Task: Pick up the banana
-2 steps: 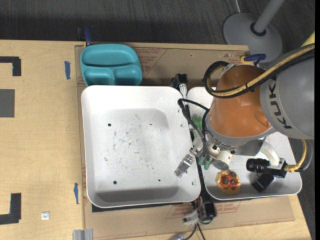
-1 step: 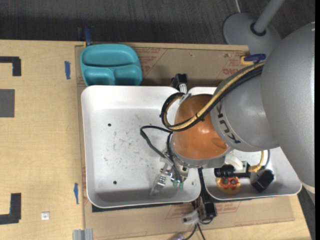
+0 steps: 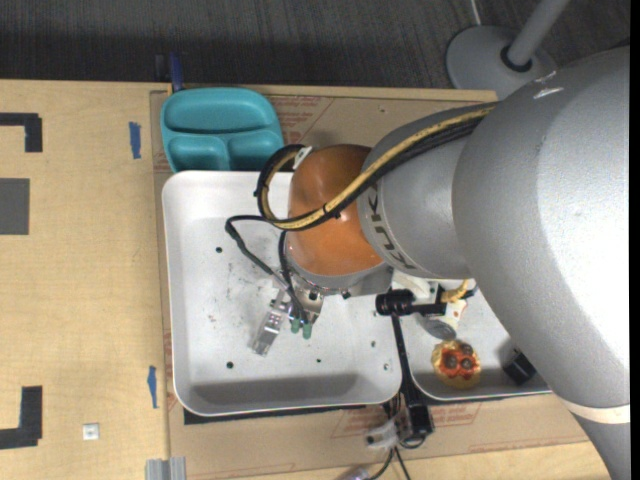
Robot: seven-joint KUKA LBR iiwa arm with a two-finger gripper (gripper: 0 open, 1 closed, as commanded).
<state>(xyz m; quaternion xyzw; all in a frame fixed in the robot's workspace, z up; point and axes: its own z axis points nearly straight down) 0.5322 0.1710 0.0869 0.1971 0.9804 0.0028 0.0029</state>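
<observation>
The gripper (image 3: 285,320) is hanging low over the left bin (image 3: 200,268), fingers seemingly closed on nothing. The arm (image 3: 520,218) is hiding most of the right bin (image 3: 480,388); only the banana's (image 3: 455,303) end is peeking out.

There's a teal divided tray (image 3: 221,130) up top, touching the left white bin's (image 3: 200,268) far edge. Lower right, an orange toy with dark spots (image 3: 455,361) sits in the right bin (image 3: 480,388).

Right bin (image 3: 490,393) largely behind arm (image 3: 520,198)
</observation>
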